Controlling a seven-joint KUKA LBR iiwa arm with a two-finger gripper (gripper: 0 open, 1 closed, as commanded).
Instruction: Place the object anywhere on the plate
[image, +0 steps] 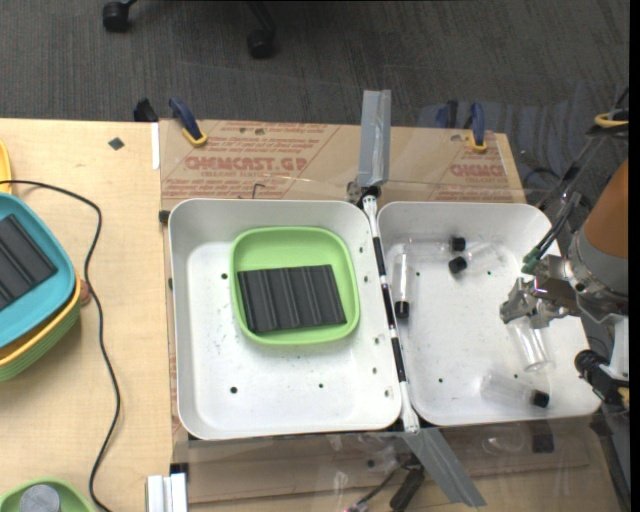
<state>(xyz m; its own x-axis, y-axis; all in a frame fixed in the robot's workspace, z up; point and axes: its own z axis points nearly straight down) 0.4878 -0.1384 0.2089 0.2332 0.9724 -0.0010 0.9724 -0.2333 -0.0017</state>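
- Gripper (522, 305) low over the right bin (440, 395), near its right wall, reaching in from the right edge; orange band of the arm (608, 225) above it.
- Whether open or closed: cannot tell, metal parts too cluttered to read.
- Just below the gripper, a clear tube (533, 348) standing nearly upright; touching or merely close, cannot tell.
- Further down, a second clear tube with a black cap (512, 390) lying near the bin's front right corner.
- Toward the far wall, 2 small black caps (457, 254) close together.
- At the bin's left wall, a clear marker with a black tip (399, 285) lying along the divider.
- In the left bin (200, 380), well apart from the gripper, a green plate (293, 247) bearing a dark ribbed slab (290, 298).
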